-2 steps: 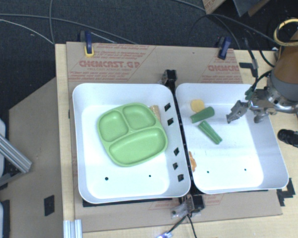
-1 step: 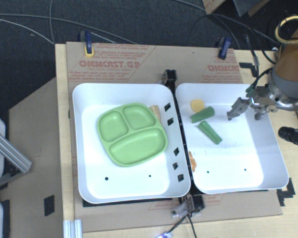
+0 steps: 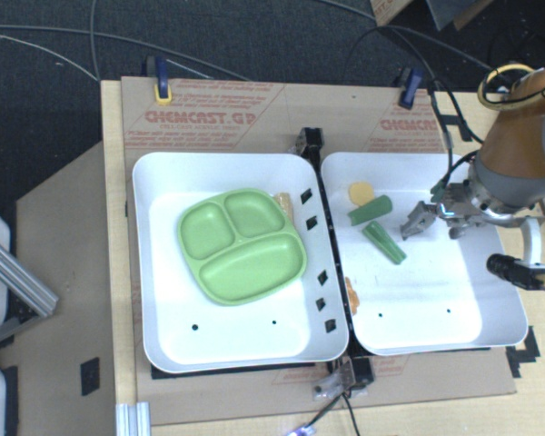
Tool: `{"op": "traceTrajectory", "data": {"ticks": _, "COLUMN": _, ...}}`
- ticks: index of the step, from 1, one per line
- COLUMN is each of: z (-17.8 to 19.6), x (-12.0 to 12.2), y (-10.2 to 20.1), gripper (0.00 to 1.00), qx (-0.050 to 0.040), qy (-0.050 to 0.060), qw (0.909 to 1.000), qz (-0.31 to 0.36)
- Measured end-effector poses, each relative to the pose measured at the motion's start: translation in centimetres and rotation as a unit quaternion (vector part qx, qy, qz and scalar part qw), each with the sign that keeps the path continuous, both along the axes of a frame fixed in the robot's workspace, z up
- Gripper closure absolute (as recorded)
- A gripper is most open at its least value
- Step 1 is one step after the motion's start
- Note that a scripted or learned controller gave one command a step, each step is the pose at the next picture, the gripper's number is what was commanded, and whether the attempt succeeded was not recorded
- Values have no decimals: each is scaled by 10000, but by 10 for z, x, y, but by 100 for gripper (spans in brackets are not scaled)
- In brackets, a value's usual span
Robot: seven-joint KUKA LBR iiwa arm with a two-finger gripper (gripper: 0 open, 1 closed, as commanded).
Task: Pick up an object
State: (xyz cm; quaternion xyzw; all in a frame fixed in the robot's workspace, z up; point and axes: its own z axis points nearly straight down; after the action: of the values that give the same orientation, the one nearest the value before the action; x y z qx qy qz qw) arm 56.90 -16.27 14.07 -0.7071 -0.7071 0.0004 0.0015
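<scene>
a brown counter point(image 3: 209, 107) printed with red lettering is carrying the left white bin point(image 3: 163, 334) and the right white bin point(image 3: 490, 321) side by side. blue clamps point(image 3: 163, 82) are gripping its far edge. cables point(image 3: 100, 25) are trailing across dark floor.

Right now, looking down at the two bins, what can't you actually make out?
- Gripper, camera view: too small and blurred to tell whether its fingers are open.
- Tan item behind the green divided plate: mostly hidden by the plate.
- Orange bit at the right bin's left wall: too small to identify.
- Arm: cut off by the right edge.
</scene>
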Motion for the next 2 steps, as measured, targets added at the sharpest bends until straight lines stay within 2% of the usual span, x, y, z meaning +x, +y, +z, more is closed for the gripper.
{"op": "traceTrajectory", "data": {"ticks": 1, "z": -51, "x": 0, "y": 1, "gripper": 0, "qx": 1, "qy": 3, "qw": 10000, "qz": 3}}
{"op": "traceTrajectory", "data": {"ticks": 2, "z": -38, "x": 1, "y": 1, "gripper": 100, "qx": -1, "qy": -18, "qw": 10000, "qz": 2}}
